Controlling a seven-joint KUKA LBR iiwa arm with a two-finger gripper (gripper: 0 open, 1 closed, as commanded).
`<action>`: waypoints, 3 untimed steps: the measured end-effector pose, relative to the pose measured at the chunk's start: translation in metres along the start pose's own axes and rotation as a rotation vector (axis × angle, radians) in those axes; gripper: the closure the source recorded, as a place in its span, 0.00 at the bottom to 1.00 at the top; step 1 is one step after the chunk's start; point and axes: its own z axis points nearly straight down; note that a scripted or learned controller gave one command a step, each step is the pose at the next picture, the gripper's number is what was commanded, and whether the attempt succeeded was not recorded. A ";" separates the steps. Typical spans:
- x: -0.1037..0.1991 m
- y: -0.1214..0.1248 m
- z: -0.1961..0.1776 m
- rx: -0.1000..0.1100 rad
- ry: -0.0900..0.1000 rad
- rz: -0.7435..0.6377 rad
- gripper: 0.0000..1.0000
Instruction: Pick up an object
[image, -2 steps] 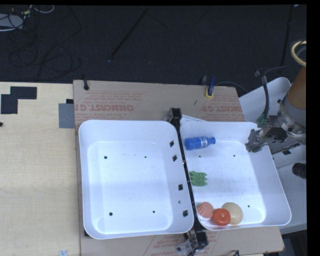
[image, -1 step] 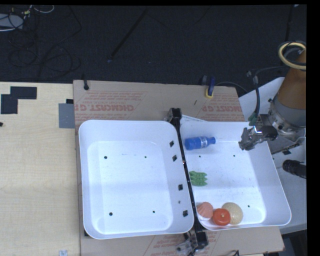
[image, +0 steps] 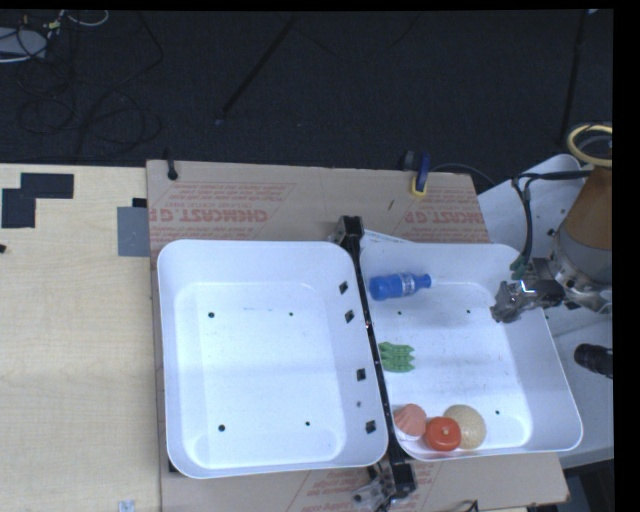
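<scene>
The right bin (image: 540, 370) holds a blue bottle (image: 399, 286) lying on its side near the back left corner. A small green object (image: 396, 357) rests by the bin's left wall. At the front edge sit a pink piece (image: 409, 420), a red tomato-like ball (image: 443, 433) and a beige round object (image: 466, 425), packed close together. My gripper (image: 509, 303) hangs at the right bin's right rim, far from all of these, with nothing visible in it.
The left bin (image: 175, 370) lies beside the right one, split from it by a black clamp strip (image: 365, 350). Cardboard (image: 290, 205) lies under both bins. Cables and arm hardware (image: 590, 355) crowd the right side.
</scene>
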 end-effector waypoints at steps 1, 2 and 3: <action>-0.006 -0.026 -0.055 -0.009 0.000 -0.004 1.00; 0.011 -0.031 -0.091 -0.011 0.000 -0.006 1.00; 0.050 -0.038 -0.080 -0.005 0.002 -0.007 1.00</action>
